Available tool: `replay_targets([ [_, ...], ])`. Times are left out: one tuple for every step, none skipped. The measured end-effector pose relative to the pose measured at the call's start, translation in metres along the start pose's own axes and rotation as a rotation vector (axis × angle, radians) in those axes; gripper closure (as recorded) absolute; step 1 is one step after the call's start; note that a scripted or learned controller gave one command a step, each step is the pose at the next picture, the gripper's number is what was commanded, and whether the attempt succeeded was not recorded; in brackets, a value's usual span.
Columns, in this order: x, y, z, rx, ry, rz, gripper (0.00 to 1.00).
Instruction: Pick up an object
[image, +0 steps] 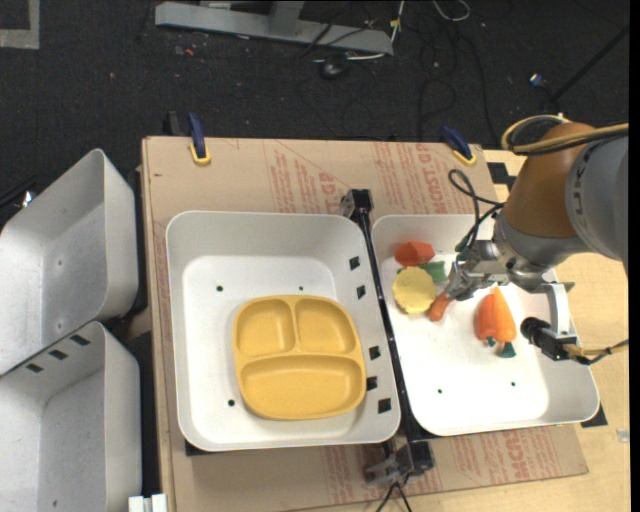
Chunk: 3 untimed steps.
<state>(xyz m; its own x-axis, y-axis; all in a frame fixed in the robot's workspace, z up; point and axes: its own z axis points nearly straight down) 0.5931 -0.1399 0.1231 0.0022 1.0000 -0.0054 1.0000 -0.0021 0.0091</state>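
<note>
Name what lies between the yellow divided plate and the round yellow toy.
In the camera view, the black divider between the bins separates the plate and toy.
</note>
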Motion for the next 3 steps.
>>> replay_targets([
  [0.002,-0.006,-0.046,0.006,0.005,-0.002,1.0],
  [-0.003,0.002,-0.093,0.004,0.004,-0.004,1.0],
  [-0.014,0.005,-0.146,0.002,0.003,-0.004,1.0],
])
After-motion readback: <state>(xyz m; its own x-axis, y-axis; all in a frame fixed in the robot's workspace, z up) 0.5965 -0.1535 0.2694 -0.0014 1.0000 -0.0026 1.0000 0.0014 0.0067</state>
